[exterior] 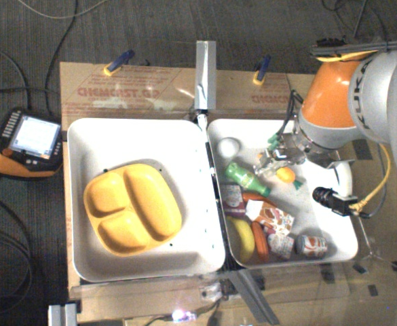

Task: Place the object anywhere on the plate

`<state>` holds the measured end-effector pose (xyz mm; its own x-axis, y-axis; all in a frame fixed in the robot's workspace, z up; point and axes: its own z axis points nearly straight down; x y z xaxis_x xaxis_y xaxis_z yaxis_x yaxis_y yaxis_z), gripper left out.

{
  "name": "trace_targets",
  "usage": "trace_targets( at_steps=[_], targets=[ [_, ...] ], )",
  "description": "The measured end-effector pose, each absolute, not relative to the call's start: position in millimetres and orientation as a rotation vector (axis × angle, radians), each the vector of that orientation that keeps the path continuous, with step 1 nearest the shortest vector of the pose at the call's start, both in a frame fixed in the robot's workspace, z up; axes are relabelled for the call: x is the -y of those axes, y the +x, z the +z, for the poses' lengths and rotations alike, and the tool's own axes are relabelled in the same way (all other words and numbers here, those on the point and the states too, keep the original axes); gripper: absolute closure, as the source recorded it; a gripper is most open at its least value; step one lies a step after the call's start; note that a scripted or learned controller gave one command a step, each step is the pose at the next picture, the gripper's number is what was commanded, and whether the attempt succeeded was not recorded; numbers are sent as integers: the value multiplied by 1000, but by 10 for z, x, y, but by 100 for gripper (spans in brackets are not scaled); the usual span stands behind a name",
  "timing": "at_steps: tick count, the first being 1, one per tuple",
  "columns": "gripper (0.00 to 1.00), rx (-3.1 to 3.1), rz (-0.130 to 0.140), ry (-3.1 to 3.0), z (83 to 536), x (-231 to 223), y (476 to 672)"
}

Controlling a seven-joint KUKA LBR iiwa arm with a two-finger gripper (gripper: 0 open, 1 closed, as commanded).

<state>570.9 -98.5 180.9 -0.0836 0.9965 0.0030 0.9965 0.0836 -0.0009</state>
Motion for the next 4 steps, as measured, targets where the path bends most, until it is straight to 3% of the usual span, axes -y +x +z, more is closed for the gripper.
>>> trace_targets(
  at_steps=[1,2,3,4],
  targets=[
    [100,2130,3,-2303,1855,408,5233],
    [100,2475,3,-1928,1827,34,4830],
    [100,2345,4,-2084,1823,-239,4869],
    [100,2376,-3,-2063,1458,-573,4882]
  ],
)
